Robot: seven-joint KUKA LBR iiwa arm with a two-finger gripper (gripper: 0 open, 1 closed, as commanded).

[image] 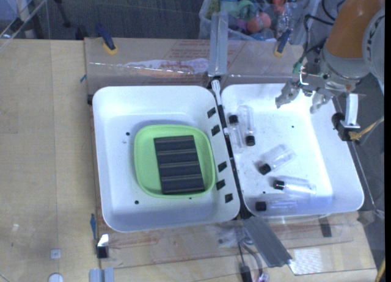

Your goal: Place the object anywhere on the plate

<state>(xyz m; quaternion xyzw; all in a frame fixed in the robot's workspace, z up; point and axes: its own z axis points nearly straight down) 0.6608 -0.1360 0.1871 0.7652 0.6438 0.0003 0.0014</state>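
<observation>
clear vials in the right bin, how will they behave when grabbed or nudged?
The clear vials lie on their sides, so probably roll when nudged. They look like thin see-through plastic, likely light and slick for the claw. Black caps may stop rolling straight.

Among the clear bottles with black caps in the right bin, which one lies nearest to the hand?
The bottle at the bin's upper left, close to the divider. It lies nearest the hand; the other bottles lie lower in the bin, toward its front edge.

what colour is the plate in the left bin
Light green square plate, bearing a dark ribbed block; seen in the camera view.
</observation>
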